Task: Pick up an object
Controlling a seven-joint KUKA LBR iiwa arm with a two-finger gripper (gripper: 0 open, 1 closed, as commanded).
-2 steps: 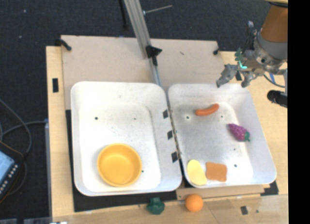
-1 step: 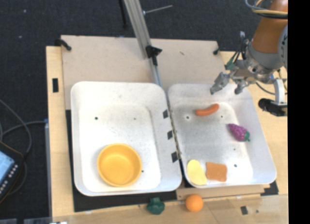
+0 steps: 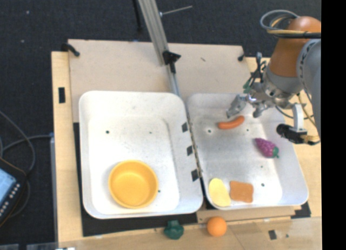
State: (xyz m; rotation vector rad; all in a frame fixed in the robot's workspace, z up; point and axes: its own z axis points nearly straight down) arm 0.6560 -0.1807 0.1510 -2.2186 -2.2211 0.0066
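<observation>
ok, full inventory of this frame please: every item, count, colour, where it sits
bins: 2, white, side by side on the bench
bowl: 1, yellow, left bin, near front corner
carrot-like piece: 1, orange-red, right bin, upper middle, just below the gripper
grape bunch: 1, purple with a green tip, right bin, right side
flat oval piece: 1, pale yellow, right bin, front edge
square piece: 1, orange, right bin, touching the pale oval's right side
ball: 1, orange, on the bench in front of the right bin
small green thing: 1, dark green, on the bench left of the ball
metal pole: 1, grey, rising behind the bins
arm: 1, grey with orange band, entering from the right
gripper: 1, over the right bin's back part, holding nothing
</observation>
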